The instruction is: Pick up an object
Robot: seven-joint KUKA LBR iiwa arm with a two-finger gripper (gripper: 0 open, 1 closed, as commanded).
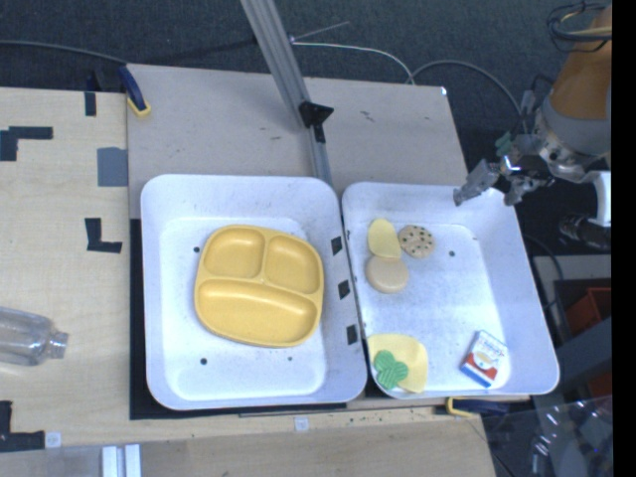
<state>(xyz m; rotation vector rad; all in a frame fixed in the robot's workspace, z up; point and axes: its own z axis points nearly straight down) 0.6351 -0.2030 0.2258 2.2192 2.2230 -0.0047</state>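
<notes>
Lowest in the frame, against the near wall of the right-hand shallow white bin (517, 266), sit a round yellow plate with a green leafy piece on it (399, 364) and, toward the bin's near right corner, a small red, white and blue carton (484, 358). Farther back in that bin, close to the divide between the bins, a pale yellow oval piece (384, 238), a tan rounded piece (388, 274) and a speckled cookie-like disc (415, 240) cluster together, touching or nearly so. Bare white floor lies between this cluster and the bin's right wall. At the left, the other white bin (159, 266) holds a yellow three-compartment tray (260, 285) near its middle. Entering from the upper right, the grey arm with its orange band (581, 78) slants downward and leftward, with the two-finger gripper (489, 182) over the far right corner of the right bin, apart from every object. Whether the jaws are open or closed cannot be told here, and nothing is visibly between them.
</notes>
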